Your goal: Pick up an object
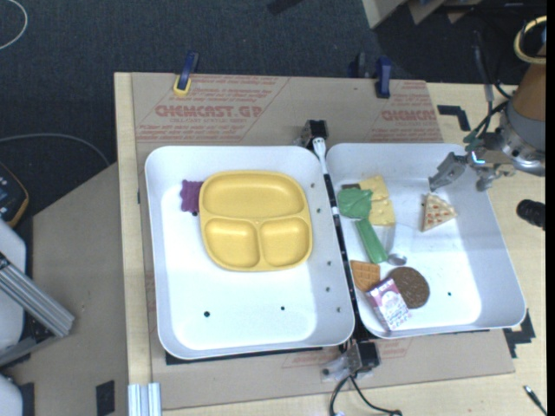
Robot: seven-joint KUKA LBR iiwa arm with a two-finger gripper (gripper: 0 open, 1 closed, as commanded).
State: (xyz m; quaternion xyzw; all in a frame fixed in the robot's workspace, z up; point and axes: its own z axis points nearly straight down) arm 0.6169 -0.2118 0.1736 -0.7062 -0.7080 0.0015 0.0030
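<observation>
The gripper hangs over the far right part of the right bin, entering from the right edge of the camera view. Its two fingers are spread apart, with nothing between them.

Nearest candidate: the pizza slice, a small wedge-shaped toy lying flat on the bin floor. It lies just beside the fingers, on the near side and slightly toward the left of the view. Its long axis runs roughly from its point, which faces the far side, down to its wider crust edge facing the near side. It stands apart from the other contents, so the fingers have open bin floor on both flanks.

Other contents of the right bin, grouped along its left wall:
- a yellow cheese wedge, partly under a green utensil whose handle runs toward the near side;
- an orange cracker;
- a brown cookie, touching a red-and-white packet.

These lie well apart from the gripper, across the bin.

The left bin holds a yellow divided plate with a purple item against its left edge.

Judgement: no object is grasped yet. The coming move turns on a short shift toward the near side, then a descent with the fingers straddling the slice across its narrow width.
</observation>
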